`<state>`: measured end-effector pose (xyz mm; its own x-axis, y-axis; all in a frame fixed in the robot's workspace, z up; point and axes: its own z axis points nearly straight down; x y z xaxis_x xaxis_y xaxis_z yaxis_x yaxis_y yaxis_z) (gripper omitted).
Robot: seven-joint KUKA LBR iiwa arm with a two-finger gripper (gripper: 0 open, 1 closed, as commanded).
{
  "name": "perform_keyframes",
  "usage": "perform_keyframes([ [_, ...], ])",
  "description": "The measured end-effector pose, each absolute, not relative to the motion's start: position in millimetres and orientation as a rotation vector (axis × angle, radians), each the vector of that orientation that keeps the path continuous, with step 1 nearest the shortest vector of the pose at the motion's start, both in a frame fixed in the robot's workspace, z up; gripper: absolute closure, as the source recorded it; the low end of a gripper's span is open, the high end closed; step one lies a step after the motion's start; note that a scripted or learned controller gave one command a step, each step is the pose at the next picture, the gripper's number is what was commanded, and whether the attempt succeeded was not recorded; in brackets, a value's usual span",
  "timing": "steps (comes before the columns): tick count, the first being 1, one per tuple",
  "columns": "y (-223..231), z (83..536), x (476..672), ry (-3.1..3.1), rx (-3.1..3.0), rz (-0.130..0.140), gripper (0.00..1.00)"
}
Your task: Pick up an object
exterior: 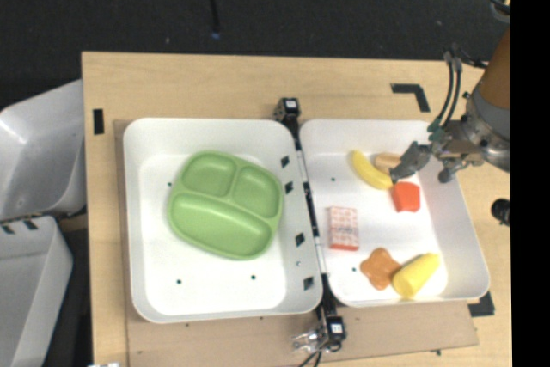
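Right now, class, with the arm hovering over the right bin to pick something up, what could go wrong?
1. The gripper hangs above three crowded items: the banana, a tan piece and the orange block. Descending, it might nudge one or catch two.
2. The banana is curved and smooth, so it may slip out.
3. These items lie close to the right bin's far wall, leaving little room to approach.

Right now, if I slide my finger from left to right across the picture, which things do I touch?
Green divided plastic plate → pink and white patterned packet → yellow banana → orange-red block → grey two-finger gripper.
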<state>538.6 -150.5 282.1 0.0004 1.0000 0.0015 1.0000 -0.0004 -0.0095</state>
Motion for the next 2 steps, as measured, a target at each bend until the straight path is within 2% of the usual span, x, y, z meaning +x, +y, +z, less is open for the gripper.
perform_keyframes([
  [1, -150.4, 287.8, 540.5, -2.224, -2.221, -0.002, 0.00],
  [2, -154.1, 226.4, 534.8, -2.219, -2.220, 0.006, 0.00],
])
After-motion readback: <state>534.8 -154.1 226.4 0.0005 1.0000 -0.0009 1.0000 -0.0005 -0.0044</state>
